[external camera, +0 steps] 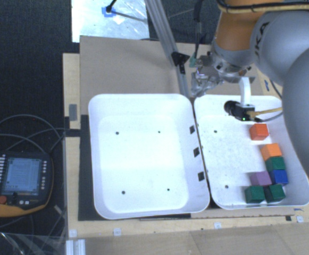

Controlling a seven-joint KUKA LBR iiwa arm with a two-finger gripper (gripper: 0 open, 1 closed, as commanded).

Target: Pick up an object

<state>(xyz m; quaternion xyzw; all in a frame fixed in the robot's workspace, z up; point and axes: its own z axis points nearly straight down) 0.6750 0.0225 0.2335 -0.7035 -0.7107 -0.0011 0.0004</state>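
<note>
Several small blocks lie along the right side of the right bin (218, 195): a red-orange block (258, 132), an orange block (271, 151), a green block (275, 163), a blue block (281, 177), a purple block (260, 178) and two dark green blocks (255, 194) at the front. My gripper (199, 85) hangs over the far end of the divide between the two bins, well away from the blocks at upper left of them. Nothing shows under it.
The left bin (98, 142) lies beside the right one. A black fitting with a green light (235, 109) hangs from the wrist over the right bin's far part. A teach pendant (18, 182) with cables rests far left, off the bench.
</note>
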